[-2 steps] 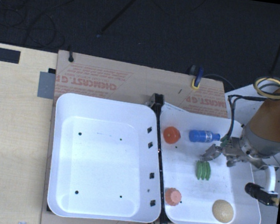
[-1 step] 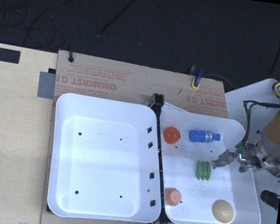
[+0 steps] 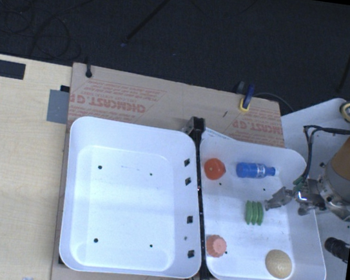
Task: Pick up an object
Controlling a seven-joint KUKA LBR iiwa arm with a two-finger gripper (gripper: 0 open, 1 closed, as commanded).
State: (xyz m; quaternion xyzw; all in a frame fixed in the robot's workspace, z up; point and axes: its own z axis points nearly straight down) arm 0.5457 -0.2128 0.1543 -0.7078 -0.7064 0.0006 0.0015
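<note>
While scanning up from the near edge: beige ball (image 3: pixel 279 263) sitting in the near right corner of the right bin (image 3: pixel 303 279), pink lump (image 3: pixel 215 245) near the divider. Further up, green ridged piece (image 3: pixel 254 212) mid-bin, just left of the gripper (image 3: pixel 286 200) coming in from the right, hovering over the bin's right side. Fingers spread apart, nothing between them. Beyond that, orange ball (image 3: pixel 215 169) and blue bottle (image 3: pixel 255 171) lying on its side. Left bin (image 3: pixel 70 186) alongside, cardboard (image 3: pixel 135 101) behind.
</note>
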